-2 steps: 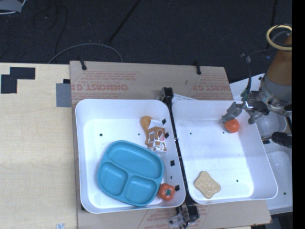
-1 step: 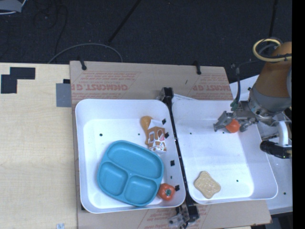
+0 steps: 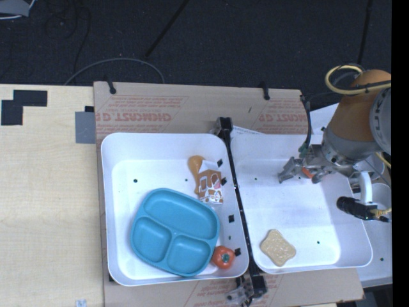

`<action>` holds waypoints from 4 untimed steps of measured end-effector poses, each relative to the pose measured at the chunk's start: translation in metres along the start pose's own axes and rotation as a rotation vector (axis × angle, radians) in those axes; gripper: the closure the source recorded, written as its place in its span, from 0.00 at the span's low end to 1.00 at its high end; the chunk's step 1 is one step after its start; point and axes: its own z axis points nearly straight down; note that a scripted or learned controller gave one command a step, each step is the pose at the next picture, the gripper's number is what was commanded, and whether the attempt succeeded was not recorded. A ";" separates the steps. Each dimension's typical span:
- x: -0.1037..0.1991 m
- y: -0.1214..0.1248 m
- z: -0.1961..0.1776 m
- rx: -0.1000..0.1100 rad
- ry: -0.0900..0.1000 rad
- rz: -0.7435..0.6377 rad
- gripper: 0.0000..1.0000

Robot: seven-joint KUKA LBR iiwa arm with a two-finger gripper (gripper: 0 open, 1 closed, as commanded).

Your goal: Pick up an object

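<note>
My gripper hangs over the upper right part of the right bin, with its fingers spread open and nothing between them. A tan slice of toast lies at that bin's front left, well below the gripper. In the left bin there is a blue divided plate. A small red tomato sits at the plate's lower right corner. A printed white packet lies by the plate's upper right, with an orange-tan piece just above it.
A black divider runs between the two bins. Cardboard lies under both bins and sticks out behind them. The arm's grey and orange wrist stands over the right bin's right side.
</note>
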 end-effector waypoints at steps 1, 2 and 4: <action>-0.001 0.001 -0.013 -0.003 -0.001 0.001 1.00; 0.004 0.003 -0.057 -0.009 -0.002 -0.003 1.00; 0.061 -0.012 -0.088 -0.002 0.000 -0.005 1.00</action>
